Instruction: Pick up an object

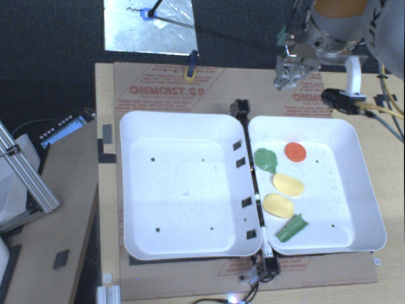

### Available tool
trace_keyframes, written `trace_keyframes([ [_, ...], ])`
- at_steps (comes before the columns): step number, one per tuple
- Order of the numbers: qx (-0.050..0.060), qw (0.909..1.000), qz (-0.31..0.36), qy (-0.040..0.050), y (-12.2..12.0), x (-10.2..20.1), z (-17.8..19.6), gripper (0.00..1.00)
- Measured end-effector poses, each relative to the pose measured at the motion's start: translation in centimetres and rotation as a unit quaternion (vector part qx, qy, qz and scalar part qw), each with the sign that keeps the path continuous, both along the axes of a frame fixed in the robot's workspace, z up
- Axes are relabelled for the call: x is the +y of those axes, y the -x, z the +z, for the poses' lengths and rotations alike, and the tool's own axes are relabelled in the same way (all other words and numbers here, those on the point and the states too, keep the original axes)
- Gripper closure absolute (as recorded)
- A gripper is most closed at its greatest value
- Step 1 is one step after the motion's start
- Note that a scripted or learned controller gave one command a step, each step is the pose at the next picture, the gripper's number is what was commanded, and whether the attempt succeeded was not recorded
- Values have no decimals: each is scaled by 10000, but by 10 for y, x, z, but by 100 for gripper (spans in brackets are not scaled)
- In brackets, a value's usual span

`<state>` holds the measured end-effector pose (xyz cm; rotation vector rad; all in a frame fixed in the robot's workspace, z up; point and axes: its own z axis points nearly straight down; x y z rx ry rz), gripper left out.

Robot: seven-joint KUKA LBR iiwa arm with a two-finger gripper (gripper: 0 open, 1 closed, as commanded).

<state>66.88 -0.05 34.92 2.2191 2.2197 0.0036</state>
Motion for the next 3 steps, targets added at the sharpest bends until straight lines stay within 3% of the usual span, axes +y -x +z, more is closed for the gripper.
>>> trace_keyframes([
  [1, -1, 10000, 2, 0, 1, -15, 16, 100],
  [2, 6, 10000, -11, 7, 0, -75, 7, 100],
  [3, -3, 10000, -7, 7, 0, -106, 11, 100],
])
